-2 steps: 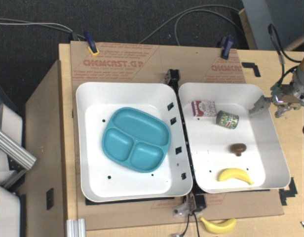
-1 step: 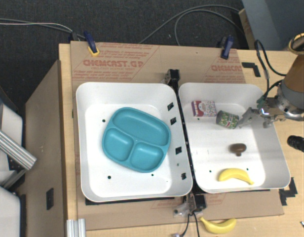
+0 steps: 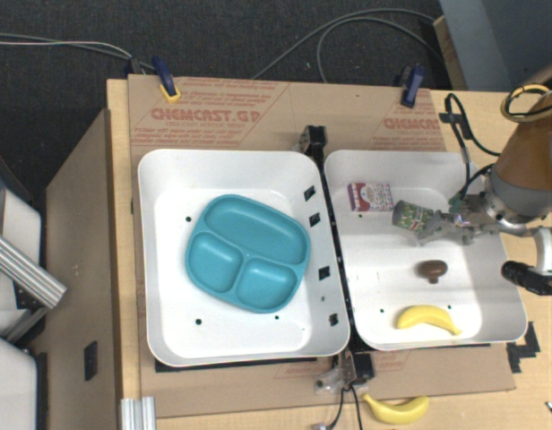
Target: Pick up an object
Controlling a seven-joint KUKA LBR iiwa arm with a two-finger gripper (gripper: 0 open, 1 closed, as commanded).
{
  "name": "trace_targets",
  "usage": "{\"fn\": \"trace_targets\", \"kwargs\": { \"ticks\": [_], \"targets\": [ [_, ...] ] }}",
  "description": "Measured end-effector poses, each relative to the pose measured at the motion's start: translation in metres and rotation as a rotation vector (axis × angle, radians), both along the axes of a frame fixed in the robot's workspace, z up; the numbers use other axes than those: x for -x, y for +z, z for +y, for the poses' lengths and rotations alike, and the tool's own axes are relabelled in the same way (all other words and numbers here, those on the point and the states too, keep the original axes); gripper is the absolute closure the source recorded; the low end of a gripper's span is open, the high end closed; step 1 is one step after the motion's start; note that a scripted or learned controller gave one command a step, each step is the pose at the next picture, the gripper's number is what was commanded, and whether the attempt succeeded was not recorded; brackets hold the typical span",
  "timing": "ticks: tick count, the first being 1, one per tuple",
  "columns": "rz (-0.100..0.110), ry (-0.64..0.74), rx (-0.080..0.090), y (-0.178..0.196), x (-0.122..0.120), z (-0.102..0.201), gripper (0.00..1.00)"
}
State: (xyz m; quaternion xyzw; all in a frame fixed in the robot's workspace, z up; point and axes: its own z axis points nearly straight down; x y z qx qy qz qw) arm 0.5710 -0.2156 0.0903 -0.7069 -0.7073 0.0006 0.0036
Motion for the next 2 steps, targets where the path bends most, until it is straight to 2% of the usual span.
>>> {"fn": "trace_targets", "kwargs": {
  "ticks": [1,2],
  "targets": [
    [-0.007,0.001,0.003,0.015,-0.002,-0.001,1.0],
    [-0.013,0.001,0.007,0.08,-0.002,0.001,1.0]
  ]
}}
